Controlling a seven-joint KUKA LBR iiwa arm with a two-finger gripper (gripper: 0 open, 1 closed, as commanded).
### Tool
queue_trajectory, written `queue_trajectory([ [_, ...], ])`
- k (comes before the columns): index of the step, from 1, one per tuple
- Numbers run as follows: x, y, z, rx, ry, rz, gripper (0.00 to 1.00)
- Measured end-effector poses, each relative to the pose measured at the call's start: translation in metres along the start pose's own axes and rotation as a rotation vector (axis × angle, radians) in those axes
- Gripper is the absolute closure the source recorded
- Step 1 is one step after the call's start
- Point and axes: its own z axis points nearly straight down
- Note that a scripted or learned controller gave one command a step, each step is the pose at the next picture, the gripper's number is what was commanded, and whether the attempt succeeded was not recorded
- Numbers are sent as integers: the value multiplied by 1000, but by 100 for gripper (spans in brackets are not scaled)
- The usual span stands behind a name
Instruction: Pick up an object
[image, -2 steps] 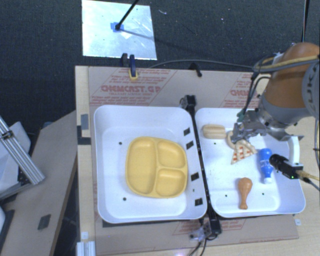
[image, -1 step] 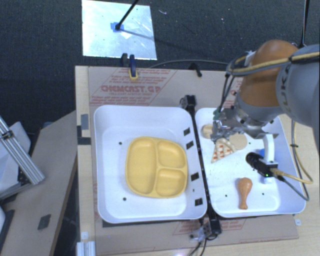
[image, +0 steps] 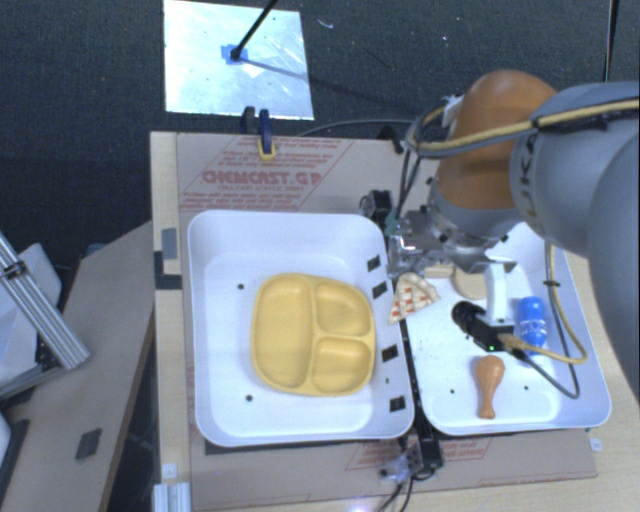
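My gripper (image: 404, 256) hangs low over the near-left corner of the right bin (image: 560, 410), beside the wall shared with the left bin. Directly below it lies a checkered orange-and-cream wedge (image: 412, 297), tilted against that wall; contact with the wedge cannot be judged. A toy chicken drumstick (image: 487, 383) lies toward the front of the same bin. A blue bottle (image: 531, 320) rests to the right, with a white piece (image: 497, 288) and a tan round piece (image: 467, 282) partly hidden under the wrist.
The left bin (image: 215, 300) holds a yellow divided plate (image: 312, 333) in its middle. The bulky grey and orange arm (image: 500, 140) covers the back of the right bin. A clamp (image: 264, 135) sits on the board behind the bins.
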Motion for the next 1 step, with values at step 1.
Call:
queue_trajectory([
  [1, 45, 2, 2, 0, 0, 1, 100],
])
